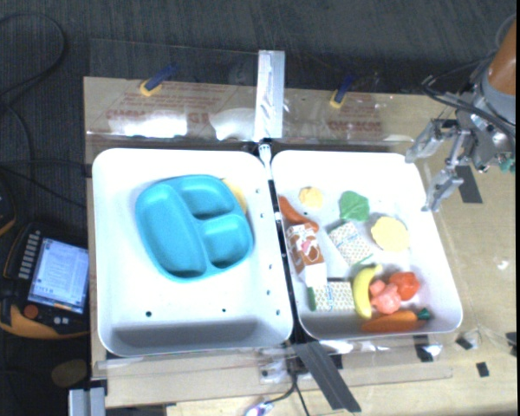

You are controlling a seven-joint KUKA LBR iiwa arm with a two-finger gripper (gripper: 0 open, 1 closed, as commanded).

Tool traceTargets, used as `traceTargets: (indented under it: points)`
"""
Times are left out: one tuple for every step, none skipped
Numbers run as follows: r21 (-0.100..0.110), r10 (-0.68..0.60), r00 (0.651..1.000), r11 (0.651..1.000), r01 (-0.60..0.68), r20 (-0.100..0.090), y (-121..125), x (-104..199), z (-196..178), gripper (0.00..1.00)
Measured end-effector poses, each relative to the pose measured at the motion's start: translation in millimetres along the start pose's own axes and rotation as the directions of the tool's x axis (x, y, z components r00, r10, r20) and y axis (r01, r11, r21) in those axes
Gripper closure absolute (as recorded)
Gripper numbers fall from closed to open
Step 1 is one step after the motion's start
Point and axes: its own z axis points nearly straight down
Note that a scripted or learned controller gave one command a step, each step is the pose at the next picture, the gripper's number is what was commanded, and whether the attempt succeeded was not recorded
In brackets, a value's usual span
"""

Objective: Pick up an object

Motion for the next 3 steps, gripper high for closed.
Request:
traceTargets:
  points:
    - [0.000, 0.228, 0.974, 0.974, -0.228, -0.002, -8, 30, 102, 0.00]
    - [0.002, 0.463, 0.886, 0.886, -0.463, 0.000, -8, -39, 135, 0.00]
    - [-0.002, 0.604, 0.797, 0.797, -0.604, 0.004, -8, -25, 185, 0.00]
